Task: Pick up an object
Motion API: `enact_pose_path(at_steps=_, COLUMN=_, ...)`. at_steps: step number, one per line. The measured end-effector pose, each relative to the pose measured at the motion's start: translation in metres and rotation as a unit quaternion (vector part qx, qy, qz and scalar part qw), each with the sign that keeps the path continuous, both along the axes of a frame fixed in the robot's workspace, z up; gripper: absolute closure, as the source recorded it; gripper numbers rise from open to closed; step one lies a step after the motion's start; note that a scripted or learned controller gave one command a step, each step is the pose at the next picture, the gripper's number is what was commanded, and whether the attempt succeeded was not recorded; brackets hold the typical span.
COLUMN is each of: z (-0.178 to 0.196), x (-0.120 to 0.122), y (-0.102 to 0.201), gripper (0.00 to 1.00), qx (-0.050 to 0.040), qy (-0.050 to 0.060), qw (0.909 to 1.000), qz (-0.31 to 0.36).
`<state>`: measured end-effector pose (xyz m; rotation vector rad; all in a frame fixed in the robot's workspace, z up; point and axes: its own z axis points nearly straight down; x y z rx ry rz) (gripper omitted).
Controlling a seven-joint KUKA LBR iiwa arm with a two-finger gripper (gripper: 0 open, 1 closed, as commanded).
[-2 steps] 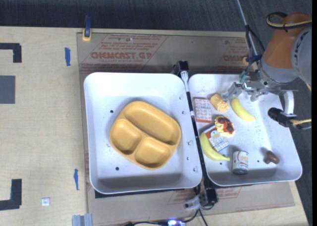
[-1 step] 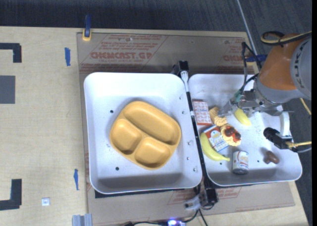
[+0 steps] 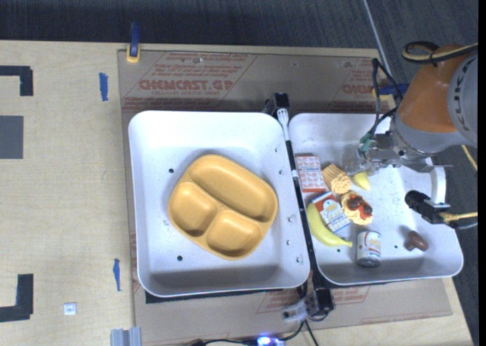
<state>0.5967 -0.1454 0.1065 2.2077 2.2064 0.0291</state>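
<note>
1. A wooden table (image 3: 61, 208) carried two shallow white bins side by side, seen from above at a slant.
2. The left bin (image 3: 152, 185) held a yellow tray (image 3: 222, 205) with three hollows, lying near its middle.
3. The right bin (image 3: 440, 261) held a cluster of small things: a red and white packet (image 3: 307, 172), a cracker (image 3: 336, 178), a banana (image 3: 325, 231), a small pizza (image 3: 357, 206), a tin can (image 3: 368, 248) and a brown lump (image 3: 414, 240).
4. The grey arm (image 3: 444, 98) with its orange band reached in from the right, over the right bin's far end.
5. The gripper (image 3: 373, 152) hung just beside the cracker; whether its jaws were open or shut could not be told, and nothing showed between them.
</note>
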Motion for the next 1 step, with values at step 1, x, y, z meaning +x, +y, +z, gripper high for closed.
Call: enact_pose_path(at_steps=1, z=0.0787, x=-0.0246, y=0.0589, gripper=1.0, qx=0.0006, qy=0.013, qw=0.9999, qz=0.001)
